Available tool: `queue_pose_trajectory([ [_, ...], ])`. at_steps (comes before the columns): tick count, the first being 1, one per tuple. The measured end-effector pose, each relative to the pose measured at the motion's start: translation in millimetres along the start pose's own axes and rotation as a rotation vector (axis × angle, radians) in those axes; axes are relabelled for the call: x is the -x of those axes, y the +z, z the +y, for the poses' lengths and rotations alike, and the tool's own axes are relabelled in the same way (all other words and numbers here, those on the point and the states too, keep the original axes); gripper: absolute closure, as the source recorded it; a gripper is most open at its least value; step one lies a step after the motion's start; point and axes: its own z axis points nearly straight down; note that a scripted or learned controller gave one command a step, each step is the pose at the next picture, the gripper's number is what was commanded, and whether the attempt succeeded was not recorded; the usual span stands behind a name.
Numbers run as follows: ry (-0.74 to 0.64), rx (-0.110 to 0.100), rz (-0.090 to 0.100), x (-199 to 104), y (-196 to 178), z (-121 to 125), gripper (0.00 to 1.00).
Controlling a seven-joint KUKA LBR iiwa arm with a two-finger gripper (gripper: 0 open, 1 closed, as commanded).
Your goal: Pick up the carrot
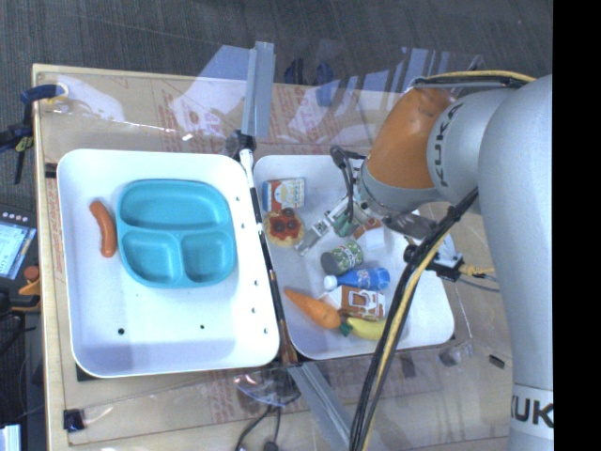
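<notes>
Orange and tapered, the carrot (315, 309) lies on its side near the front edge of the right bin (427, 332), its thin tip pointing toward the bin's left wall and its thick end touching a yellow banana-like toy (364, 328). Nothing grips it; it rests loose on the bin floor.

Well apart from it, toward the middle of the same bin, the gripper (340, 220) hangs below the arm's orange band (406, 148). Whether the gripper is apart or together cannot be told at this slant, and nothing is visibly clamped in it. A grey metallic piece (313, 238) sits just beside its tip.

Between gripper and carrot lie a dark green can (344, 256) and a blue bottle with a white cap (359, 278). A small red-brown packet (362, 302) sits just right of the carrot. Near the bin's left wall are a red round item (283, 225) and a small white carton (285, 194) toward the back corner.

On the counter (141, 97) the left bin (84, 332) holds a turquoise divided tray (178, 230) and, near its left wall, an orange-red sausage (103, 227).
</notes>
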Motion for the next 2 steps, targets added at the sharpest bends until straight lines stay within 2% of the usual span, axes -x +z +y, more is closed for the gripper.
queue_pose_trajectory([
  [1, -0.006, -0.002, 0.001, 4, 11, 43, 0.00],
  [2, -0.005, -0.011, 0.005, 6, 11, 66, 0.00],
])
